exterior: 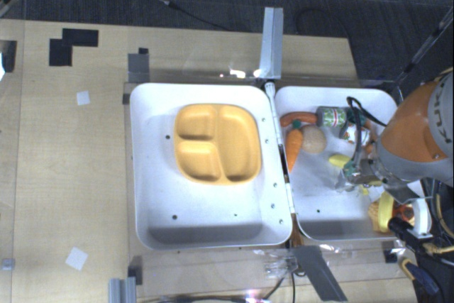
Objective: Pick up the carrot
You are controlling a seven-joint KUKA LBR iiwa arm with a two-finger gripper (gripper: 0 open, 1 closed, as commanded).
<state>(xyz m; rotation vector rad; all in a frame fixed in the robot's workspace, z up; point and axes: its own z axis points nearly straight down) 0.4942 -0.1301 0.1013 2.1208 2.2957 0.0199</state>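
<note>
The carrot (293,146) is orange with a green top and lies lengthwise against the left wall of the right bin (319,220). My gripper (349,179) hangs low over the middle of that bin, to the right of the carrot and apart from it. A small yellow piece (338,161) lies just beside the gripper. Nothing shows in the gripper's grasp.
A reddish sausage (298,118), a green-labelled can (331,116) and a beige ball (313,140) crowd the carrot's far end. Yellow toys (381,212) sit at the bin's near right corner. The left bin (152,152) holds a yellow divided plate (215,142).
</note>
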